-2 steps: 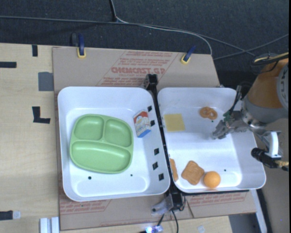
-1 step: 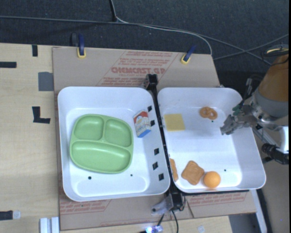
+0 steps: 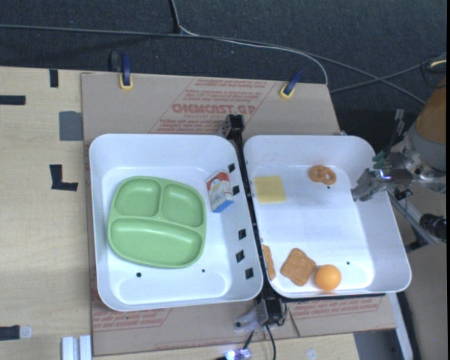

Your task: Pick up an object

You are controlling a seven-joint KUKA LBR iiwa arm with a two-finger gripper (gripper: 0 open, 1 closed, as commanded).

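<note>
Two shallow white bins sit side by side on a brown cardboard sheet (image 3: 210, 100) that covers part of the wooden tabletop (image 3: 30, 201), seen from the single camera above.

The left bin (image 3: 105, 152) holds a green divided plate (image 3: 157, 222) lying flat toward its left side, with three compartments facing up. Just beside the plate's upper right corner, near the wall shared by the bins, stands a small carton (image 3: 220, 191) in white, red and blue, tilted a little.

The right bin (image 3: 322, 223) holds the loose food items. A pale yellow square, like a cheese slice (image 3: 270, 189), lies near the bin's upper left. A small brown pretzel (image 3: 322, 175) lies to its right, toward the upper right corner. Along the near edge, a tan cracker-like piece (image 3: 298, 266) rests just beside an orange ball (image 3: 328, 277), the two nearly touching. Another brown piece (image 3: 268, 262) lies against the left wall, partly hidden by it.

The end effector (image 3: 367, 184) hangs at the right bin's right rim, level with the pretzel but apart from it, reaching in from the grey arm (image 3: 427, 148). Nothing is visible between its fingers, and whether they are parted or closed cannot be told from here.

Black cables (image 3: 232, 40) run across the dark floor behind the tabletop.
</note>
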